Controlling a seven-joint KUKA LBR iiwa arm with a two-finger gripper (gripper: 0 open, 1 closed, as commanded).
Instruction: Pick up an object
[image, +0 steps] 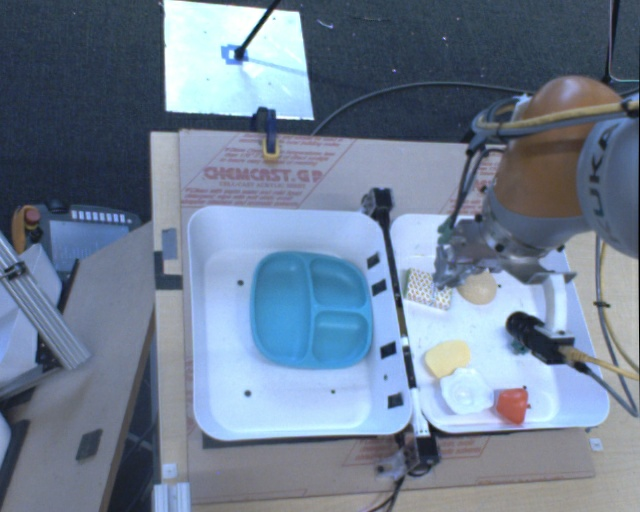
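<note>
Both white bins (215, 330) look like smooth, slightly glossy plastic. The blue divided plate (310, 308) at centre frame is matt plastic. The brown board (340, 165) beneath, printed in red, looks like rough cardboard. At upper left, a square sheet (237, 62) shines like bare metal on dark carpet (80, 80).

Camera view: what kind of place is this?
Likely a robot lab test cell: a KUKA arm over two taped white bins on a cardboard-topped bench, with a teach pendant nearby.

A light-blue divided plastic plate (308, 308); a pale-yellow soft piece (447, 357); a red-orange small object (511, 404); a checkered-pattern flat pad (425, 289).
</note>
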